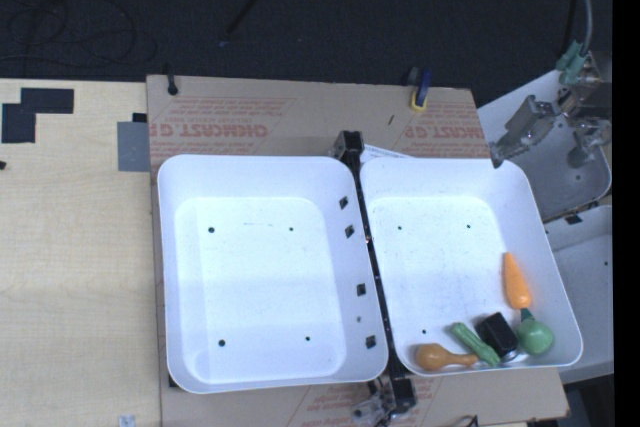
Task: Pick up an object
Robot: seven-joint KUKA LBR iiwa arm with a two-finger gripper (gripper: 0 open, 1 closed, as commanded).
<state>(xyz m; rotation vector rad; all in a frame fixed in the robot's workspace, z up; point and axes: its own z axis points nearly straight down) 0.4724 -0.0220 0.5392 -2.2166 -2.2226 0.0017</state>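
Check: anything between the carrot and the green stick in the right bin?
Yes. In the camera view a black block lies between the carrot and the green stick, close against the stick.

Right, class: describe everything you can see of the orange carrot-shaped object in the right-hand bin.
The orange carrot-shaped object is small, smooth and plastic-looking, tapering to a narrower upper end. It lies flat on the floor of the right-hand white bin, close to that bin's right wall, its long axis running roughly along the wall. It lies just above the cluster in the bin's near right corner; whether its lower end touches the round green object there cannot be told.
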